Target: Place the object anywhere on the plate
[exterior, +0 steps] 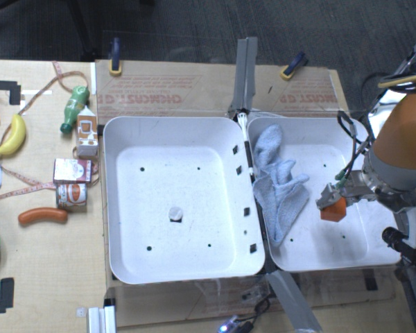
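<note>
Orange block (333, 210) sits in the right bin (312, 259), at about 3 o'clock of that bin's floor, with the end effector (331, 198) directly on top of it; whether the block is actually between the fingers I cannot tell, and finger spacing is not resolvable. Judged small, rigid and light, likely a plastic or foam piece: should tolerate a firm pinch across its two flat sides, little risk of crushing, some risk of slipping if caught by a corner. Right bin also holds a crumpled pale blue cloth (277, 182), spread from 11 o'clock toward centre, just beside the block but apart from it. Left bin (125, 255) holds one small white round disc (176, 215) near 6 o'clock of centre. No plate identifiable in either bin. Desk (35, 255) at 9 o'clock carries toy food.
</note>
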`<act>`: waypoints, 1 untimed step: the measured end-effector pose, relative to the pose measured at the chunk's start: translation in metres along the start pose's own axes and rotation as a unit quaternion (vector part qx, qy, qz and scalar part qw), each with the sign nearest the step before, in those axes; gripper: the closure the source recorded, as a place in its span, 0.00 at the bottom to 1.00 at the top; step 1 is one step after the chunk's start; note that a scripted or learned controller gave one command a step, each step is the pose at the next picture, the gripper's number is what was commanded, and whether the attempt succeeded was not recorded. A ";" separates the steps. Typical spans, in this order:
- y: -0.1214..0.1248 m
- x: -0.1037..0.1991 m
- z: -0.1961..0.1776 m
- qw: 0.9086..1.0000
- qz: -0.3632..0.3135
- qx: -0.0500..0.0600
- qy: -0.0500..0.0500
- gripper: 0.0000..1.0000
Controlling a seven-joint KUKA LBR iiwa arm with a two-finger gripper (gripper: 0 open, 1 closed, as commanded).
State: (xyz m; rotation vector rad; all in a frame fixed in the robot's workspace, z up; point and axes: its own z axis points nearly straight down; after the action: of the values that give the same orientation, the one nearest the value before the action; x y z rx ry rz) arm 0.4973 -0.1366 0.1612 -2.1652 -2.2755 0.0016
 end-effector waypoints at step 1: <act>-0.011 0.102 -0.099 0.999 -0.036 0.000 0.000 1.00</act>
State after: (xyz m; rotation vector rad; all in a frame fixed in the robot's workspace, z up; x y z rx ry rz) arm 0.4817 -0.0348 0.2601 -2.0828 -2.3515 0.0031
